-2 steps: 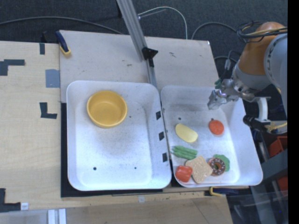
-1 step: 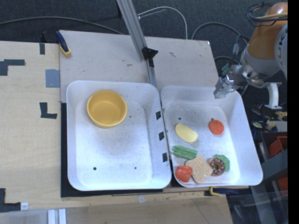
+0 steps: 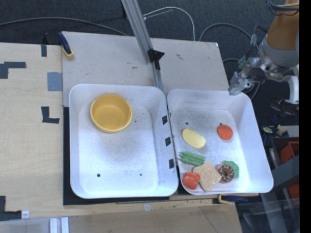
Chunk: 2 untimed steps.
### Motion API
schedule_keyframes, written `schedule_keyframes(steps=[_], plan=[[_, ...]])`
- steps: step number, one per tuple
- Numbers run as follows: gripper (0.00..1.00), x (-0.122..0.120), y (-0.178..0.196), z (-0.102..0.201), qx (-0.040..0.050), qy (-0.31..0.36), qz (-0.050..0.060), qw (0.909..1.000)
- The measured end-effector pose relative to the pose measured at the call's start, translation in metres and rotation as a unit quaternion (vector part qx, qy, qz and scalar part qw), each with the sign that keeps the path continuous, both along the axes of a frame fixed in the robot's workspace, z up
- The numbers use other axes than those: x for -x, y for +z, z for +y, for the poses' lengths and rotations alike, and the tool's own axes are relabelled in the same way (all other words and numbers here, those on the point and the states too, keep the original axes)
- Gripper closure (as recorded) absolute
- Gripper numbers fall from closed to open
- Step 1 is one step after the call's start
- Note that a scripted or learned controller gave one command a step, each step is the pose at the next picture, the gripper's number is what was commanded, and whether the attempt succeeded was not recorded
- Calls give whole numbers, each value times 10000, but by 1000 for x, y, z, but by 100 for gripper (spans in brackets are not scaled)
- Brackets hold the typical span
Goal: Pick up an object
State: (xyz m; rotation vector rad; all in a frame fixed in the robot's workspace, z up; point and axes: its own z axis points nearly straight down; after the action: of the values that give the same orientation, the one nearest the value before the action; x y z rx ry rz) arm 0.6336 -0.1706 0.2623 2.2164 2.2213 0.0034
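Note:
The right bin (image 3: 243,106) holds several toy foods: a yellow lemon-like piece (image 3: 194,138), an orange-red tomato (image 3: 224,132), a green bean pod (image 3: 191,158), a slice of bread (image 3: 209,175), a red pepper piece (image 3: 191,180) and a chocolate donut (image 3: 225,172) lying on a green leafy piece (image 3: 232,167). The gripper (image 3: 236,87) hangs over the bin's far right corner, above and right of the tomato, well apart from all the pieces. Nothing shows between its fingers.
The left bin (image 3: 77,144) holds a yellow bowl (image 3: 111,112) at its far left. A slanted metal pole (image 3: 140,25) ends at the bins' far edge. Cables lie on the dark floor behind. The arm (image 3: 282,33) stands at the right.

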Motion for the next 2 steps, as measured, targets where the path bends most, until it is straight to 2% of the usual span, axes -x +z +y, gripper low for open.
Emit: schedule_keyframes(steps=[1, 2], plan=[[100, 4, 0, 62, -15, 24, 27, 10000], [100, 4, -19, 116, -10, 22, 37, 10000]])
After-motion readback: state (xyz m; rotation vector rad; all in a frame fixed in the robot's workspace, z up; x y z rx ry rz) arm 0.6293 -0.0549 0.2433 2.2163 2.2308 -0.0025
